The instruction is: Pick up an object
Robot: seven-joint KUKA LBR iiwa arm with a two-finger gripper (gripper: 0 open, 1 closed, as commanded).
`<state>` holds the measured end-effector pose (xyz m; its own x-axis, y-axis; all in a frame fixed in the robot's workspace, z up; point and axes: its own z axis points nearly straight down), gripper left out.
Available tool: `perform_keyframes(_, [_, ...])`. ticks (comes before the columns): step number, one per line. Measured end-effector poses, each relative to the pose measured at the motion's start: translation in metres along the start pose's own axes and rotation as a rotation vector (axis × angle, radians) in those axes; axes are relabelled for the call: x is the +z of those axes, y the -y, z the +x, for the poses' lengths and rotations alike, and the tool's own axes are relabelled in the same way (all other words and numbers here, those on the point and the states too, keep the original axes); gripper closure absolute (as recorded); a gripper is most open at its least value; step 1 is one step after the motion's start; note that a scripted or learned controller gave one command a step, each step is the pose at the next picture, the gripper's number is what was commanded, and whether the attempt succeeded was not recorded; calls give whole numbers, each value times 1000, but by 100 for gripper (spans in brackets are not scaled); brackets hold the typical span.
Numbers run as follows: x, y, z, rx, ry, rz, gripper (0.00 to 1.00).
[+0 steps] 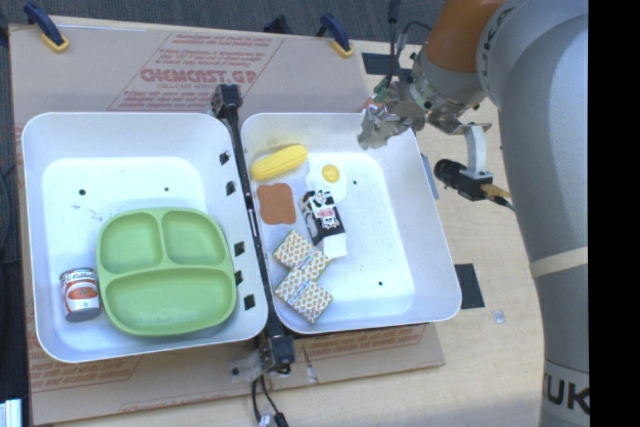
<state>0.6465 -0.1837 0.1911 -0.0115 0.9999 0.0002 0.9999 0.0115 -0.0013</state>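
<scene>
The big grey robot arm (545, 115) with the orange band fills the 3 o'clock side of the picture. Under the bins lies a flat brown cardboard sheet (200, 65) with red letters, held by blue clips at 12 o'clock.

The left white plastic bin (40, 215) holds a light green plate with three sections (165, 270), sitting toward 6 o'clock in that bin. Just beside the plate, at its 9 o'clock, stands a small can with a red label (80, 293).

The right white plastic bin (420, 255) holds the small things, all bunched on its 9 o'clock side. A yellow toy corn cob (279, 161) lies near 11 o'clock in the bin. At the corn's 3 o'clock is a white toy fried egg with a yellow middle (328, 175). Below the corn, at its 6 o'clock, is a flat brown toy patty (276, 204). A small black and white box (324, 220) lies just below the egg, tilted. Two checkered tan packets (302, 277) sit near 7 o'clock in the bin, touching each other.

The metal two-finger gripper (376, 130) hangs over the 1 o'clock corner of the right bin, by its rim. It is well apart from the toys. Nothing is between its fingers. I cannot tell if the fingers are apart or together.
</scene>
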Motion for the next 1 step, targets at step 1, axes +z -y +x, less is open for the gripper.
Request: perform_keyframes(1, [-11,-1,1,-6,1,0,100])
